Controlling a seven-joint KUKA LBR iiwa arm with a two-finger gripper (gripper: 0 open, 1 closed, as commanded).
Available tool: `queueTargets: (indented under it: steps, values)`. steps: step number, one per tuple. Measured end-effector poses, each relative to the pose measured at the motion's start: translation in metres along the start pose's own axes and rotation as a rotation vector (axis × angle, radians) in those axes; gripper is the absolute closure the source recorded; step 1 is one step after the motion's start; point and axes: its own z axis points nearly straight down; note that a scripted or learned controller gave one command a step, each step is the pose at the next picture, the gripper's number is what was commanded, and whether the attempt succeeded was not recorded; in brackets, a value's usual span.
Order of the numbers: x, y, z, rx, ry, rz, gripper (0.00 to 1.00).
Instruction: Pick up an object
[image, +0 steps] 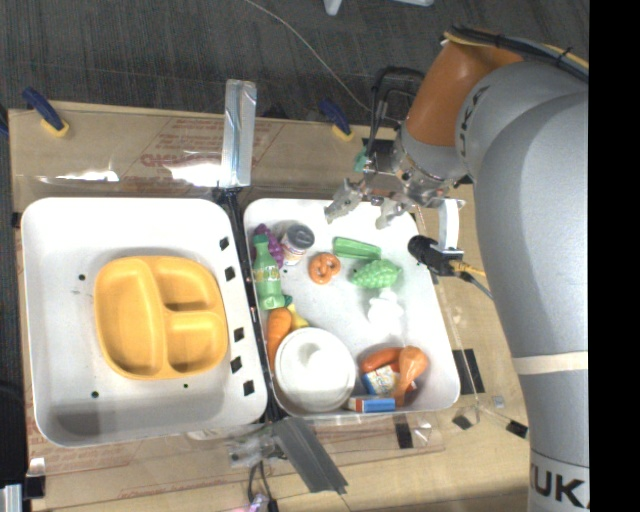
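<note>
My gripper (366, 207) hangs above the far edge of the right bin (436, 300), open, with nothing between its fingers. Just below it in the bin lie a green cucumber-like piece (356, 247), a bumpy green object (375, 273) and a small orange pumpkin (323, 267). A small can (297, 238) and a green bottle (268, 277) sit near the bin's left wall. A carrot (279, 330), a white bowl (314, 368) and several orange and red items (392, 368) fill the near end.
The left bin (60, 250) holds a yellow divided tray (160, 315). A silver bracket (239, 130) stands upright between the bins at the back. Blue clamps (45, 110) sit on the cardboard behind. The arm's grey body (530, 250) covers the right side.
</note>
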Motion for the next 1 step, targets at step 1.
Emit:
queueTargets:
  steps: [1]
  values:
    - [-0.0042, -0.0196, 0.0778, -0.004, 0.001, 0.072, 0.00]
